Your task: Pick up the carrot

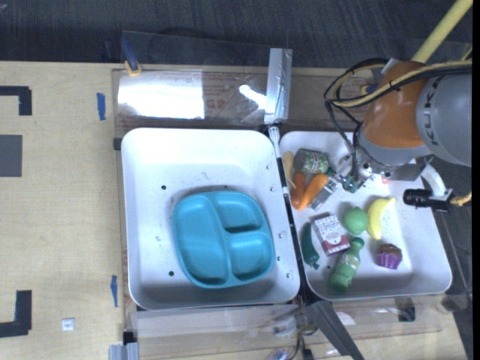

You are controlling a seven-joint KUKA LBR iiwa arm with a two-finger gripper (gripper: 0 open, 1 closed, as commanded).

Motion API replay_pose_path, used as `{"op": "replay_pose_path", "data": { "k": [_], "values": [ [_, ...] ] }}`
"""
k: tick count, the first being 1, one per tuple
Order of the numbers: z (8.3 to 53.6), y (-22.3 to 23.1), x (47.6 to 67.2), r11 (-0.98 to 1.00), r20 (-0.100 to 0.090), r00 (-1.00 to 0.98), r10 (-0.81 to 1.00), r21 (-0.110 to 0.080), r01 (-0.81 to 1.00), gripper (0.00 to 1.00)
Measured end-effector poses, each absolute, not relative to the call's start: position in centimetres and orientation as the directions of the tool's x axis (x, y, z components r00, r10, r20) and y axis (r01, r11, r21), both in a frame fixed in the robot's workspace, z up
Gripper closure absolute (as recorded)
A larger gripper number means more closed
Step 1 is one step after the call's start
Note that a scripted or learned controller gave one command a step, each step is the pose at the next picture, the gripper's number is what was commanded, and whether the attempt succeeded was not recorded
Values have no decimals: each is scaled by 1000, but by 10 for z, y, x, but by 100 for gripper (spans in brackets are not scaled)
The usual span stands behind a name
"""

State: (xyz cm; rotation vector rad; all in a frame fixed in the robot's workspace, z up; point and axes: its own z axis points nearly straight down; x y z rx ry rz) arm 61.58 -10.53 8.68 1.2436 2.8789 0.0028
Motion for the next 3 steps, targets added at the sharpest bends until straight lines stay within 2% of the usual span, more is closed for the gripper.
{"op": "replay_pose_path", "data": {
  "k": [1,2,3],
  "values": [
    [86,-98,640,250,-2,-250,968,4,968,0],
    [86,-106,664,459,4,-459,888,-10,888,0],
    [289,-71,659,764,-13,-764,645,9,645,0]
  ]
}}
